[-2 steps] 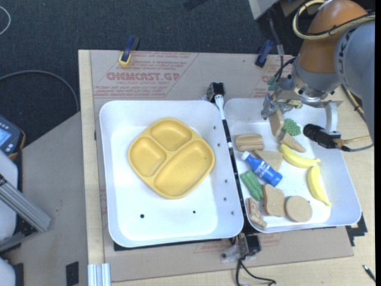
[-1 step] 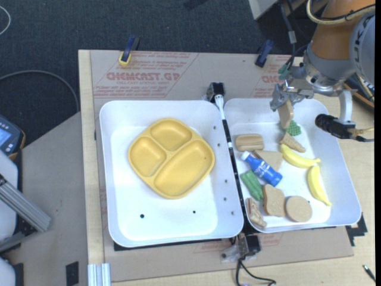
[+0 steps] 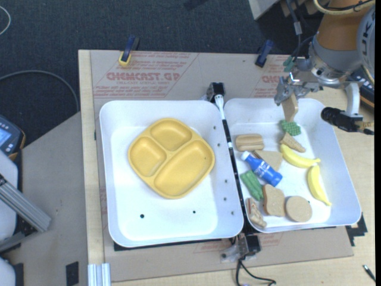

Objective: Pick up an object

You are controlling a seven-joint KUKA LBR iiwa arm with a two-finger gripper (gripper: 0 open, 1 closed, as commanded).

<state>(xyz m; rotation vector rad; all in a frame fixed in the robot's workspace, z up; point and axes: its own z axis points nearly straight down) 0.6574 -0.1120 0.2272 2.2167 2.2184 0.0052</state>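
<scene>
A plywood bench on a dark carpeted floor carries two shallow white bins side by side. The right bin holds a jumble of toy food. The gripper hangs over its far edge, and a tan, wedge-shaped piece sits between the fingertips, hanging down clear of the bin floor, so the fingers appear closed on it (the pinch looks narrow, near the piece's top end). Just below the fingers lies a green ridged piece, and beneath that a second tan wedge. Further toward the viewer are two yellow bananas, a blue tube, a hot-dog bun, a green pod and round biscuit-like pieces. Well off to the fingers' side, the left bin holds a yellow divided plate.

The risk, as I judge it, is a slip: such a shallow hold on a slim piece could let it swing or drop back onto the pile if the arm moves sharply.
</scene>
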